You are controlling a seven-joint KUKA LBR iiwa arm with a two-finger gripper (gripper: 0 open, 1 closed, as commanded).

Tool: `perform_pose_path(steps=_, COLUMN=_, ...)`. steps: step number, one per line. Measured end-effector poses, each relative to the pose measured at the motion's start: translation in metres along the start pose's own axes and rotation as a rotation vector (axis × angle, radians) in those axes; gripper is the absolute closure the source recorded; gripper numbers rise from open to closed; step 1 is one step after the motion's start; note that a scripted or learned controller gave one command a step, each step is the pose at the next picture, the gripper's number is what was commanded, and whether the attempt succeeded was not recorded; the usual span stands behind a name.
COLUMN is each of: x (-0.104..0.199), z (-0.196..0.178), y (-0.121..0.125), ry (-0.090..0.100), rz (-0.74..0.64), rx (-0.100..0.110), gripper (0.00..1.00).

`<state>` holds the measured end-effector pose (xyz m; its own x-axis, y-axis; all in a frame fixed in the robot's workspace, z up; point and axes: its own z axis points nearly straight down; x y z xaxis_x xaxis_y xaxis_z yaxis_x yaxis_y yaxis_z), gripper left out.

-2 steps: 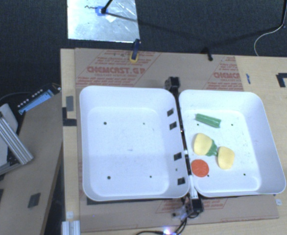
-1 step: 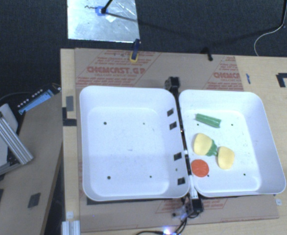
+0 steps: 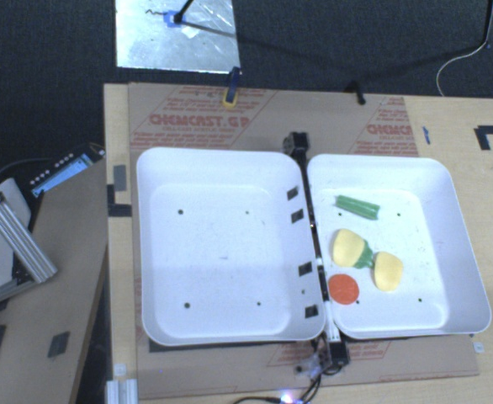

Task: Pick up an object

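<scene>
The right bin (image 3: 448,225) holds a green stick (image 3: 357,206), two yellow pieces (image 3: 348,247) and an orange disc (image 3: 343,289), close together; the claw's state cannot be told.

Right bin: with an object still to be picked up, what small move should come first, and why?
Probably bring the arm in over the right bin and stop above the green piece. All the objects lie in that bin, and the green piece sits apart from the others, whereas the two yellow pieces are joined by a green bit and the orange disc lies close to the bin's left wall.
</scene>
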<state>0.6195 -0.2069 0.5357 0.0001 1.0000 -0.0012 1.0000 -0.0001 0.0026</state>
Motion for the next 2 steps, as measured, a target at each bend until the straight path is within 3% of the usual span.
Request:
perform_pose_path(steps=1, x=0.0, z=0.0, y=-0.049, ry=0.001, rz=0.0, rx=0.001, gripper=1.0)
perform_pose_path(steps=2, x=0.059, z=0.0, y=-0.099, ry=0.002, rz=-0.008, rx=-0.001, gripper=1.0)
